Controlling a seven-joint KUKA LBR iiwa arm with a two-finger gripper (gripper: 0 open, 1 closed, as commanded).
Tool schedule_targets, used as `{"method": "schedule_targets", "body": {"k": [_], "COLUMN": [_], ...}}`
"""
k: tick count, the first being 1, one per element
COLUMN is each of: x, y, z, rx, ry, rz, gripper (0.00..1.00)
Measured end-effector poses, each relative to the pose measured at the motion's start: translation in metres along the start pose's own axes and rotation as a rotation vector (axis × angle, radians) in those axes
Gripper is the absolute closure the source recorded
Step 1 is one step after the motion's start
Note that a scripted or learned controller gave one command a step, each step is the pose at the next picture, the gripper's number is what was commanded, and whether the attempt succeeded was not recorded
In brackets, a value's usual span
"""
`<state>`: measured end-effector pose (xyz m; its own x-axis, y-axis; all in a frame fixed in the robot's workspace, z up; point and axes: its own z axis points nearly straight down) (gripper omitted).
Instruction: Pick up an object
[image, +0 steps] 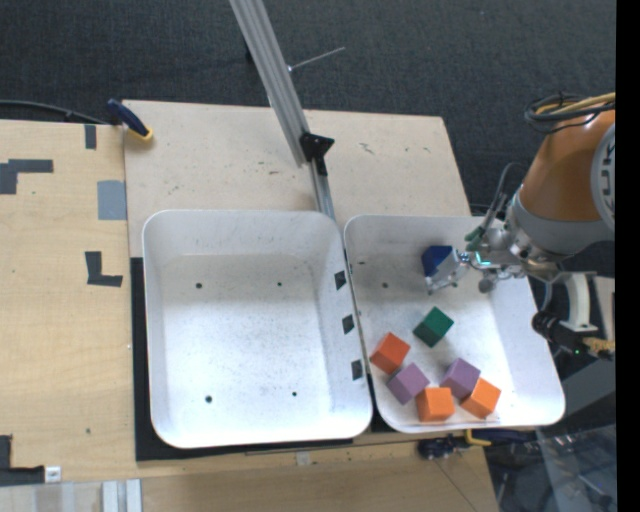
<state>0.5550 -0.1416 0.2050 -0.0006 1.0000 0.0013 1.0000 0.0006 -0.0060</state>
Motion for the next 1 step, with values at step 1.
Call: {"method": "schedule_targets", "body": {"k": [1], "x": [-0.0002], "y": [0.001], "z": [-0.0024], "rx": [-0.004], "ry": [-0.001], "rz": [-0.002], "gripper": [0.0]}}
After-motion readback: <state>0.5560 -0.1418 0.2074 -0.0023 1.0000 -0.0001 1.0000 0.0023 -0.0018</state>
